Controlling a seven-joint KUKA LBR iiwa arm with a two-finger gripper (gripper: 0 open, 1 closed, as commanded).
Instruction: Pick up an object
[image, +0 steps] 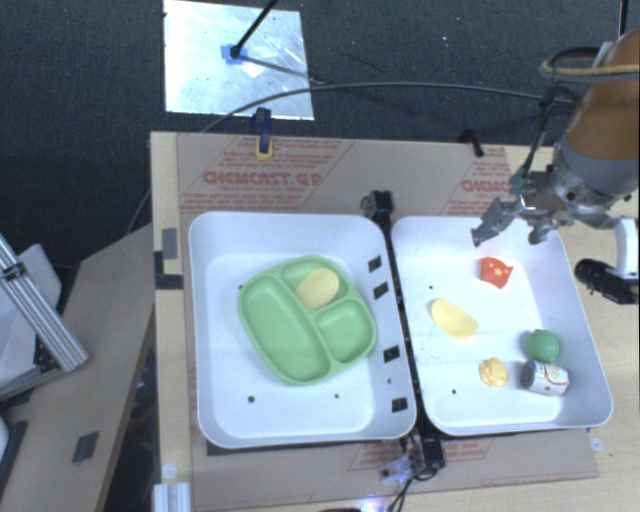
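The gripper (512, 226) is held spread and empty above the right bin (590, 390), poised near the red object (495, 271) for a descent.

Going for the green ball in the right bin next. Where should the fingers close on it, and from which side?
Take the green ball across its middle, coming straight down from above. It is round, so any width would likely do, but the small can sits right against its near side. Setting the gripper fingers left and right of the ball, where the bin floor is bare, probably avoids bumping the can.
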